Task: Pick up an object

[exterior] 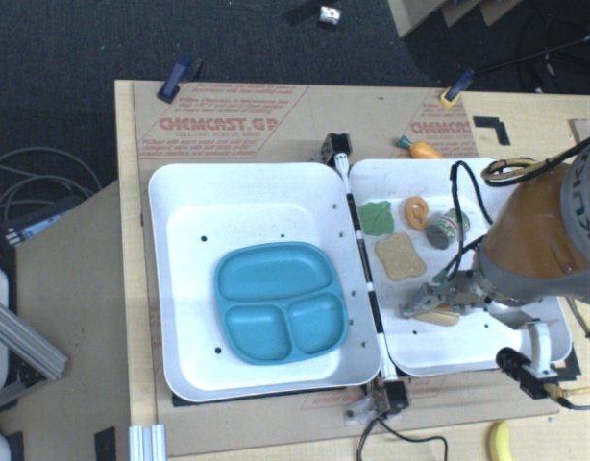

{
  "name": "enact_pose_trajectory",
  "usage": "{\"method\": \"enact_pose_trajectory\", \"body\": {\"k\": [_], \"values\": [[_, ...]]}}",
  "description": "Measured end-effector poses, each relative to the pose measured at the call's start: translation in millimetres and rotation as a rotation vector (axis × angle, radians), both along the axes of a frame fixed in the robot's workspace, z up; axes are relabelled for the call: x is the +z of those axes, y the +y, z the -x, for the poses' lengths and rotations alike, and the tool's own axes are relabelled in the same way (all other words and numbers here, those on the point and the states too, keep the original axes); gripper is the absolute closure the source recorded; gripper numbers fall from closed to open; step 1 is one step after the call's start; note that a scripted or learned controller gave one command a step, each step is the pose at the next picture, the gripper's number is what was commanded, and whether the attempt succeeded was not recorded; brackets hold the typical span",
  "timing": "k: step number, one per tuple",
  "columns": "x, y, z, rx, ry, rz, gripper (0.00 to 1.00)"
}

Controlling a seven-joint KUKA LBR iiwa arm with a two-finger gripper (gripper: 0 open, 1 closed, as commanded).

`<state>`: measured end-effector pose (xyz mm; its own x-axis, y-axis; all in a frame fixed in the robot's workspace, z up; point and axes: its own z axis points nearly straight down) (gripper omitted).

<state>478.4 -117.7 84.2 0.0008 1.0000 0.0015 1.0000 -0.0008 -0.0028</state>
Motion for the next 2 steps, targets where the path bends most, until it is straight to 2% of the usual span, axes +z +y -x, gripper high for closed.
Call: {"method": "enact_pose_trajectory", "body": {"k": [1,2], "values": [[10,0,0,-0.001,-0.001,0.0,1.0],[100,86,-1,0.002,-0.002,0.001,1.0]]}}
